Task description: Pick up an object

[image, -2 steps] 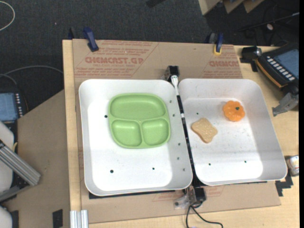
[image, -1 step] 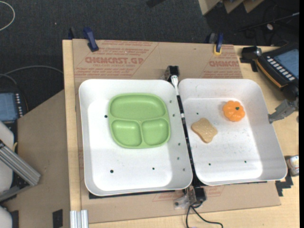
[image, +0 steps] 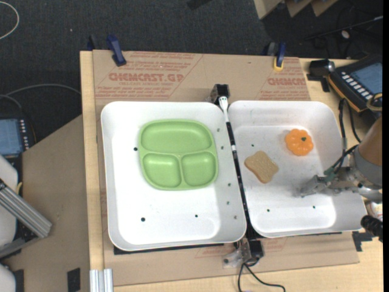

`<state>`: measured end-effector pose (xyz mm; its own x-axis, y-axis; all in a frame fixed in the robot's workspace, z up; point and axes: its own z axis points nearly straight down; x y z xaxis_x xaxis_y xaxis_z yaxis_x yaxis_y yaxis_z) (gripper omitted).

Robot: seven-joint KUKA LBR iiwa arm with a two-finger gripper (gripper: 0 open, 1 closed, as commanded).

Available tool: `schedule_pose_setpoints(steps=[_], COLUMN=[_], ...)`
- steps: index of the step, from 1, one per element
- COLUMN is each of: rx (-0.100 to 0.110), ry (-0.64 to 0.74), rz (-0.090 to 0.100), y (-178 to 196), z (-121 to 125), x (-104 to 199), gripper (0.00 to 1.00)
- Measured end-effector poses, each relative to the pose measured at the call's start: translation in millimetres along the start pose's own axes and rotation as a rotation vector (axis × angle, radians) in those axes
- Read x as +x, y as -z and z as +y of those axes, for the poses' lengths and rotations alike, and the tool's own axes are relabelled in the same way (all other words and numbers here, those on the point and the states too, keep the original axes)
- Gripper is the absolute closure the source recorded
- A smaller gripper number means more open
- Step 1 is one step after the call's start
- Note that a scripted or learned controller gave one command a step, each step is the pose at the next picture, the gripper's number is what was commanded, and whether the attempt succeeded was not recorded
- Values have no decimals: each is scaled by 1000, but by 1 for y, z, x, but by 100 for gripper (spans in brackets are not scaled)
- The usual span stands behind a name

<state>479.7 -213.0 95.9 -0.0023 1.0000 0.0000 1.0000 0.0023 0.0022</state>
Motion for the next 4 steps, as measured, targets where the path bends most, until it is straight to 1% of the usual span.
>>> schedule_pose_setpoints(steps=[1,2,3,4], rx=[5,2,-9,-7], ry=[10,-2,7,2], rz=[7,1,1,2], y=[2,12,93,198], z=[0,0,44,5], x=[123,115,195,220], gripper=[0,100,100,100])
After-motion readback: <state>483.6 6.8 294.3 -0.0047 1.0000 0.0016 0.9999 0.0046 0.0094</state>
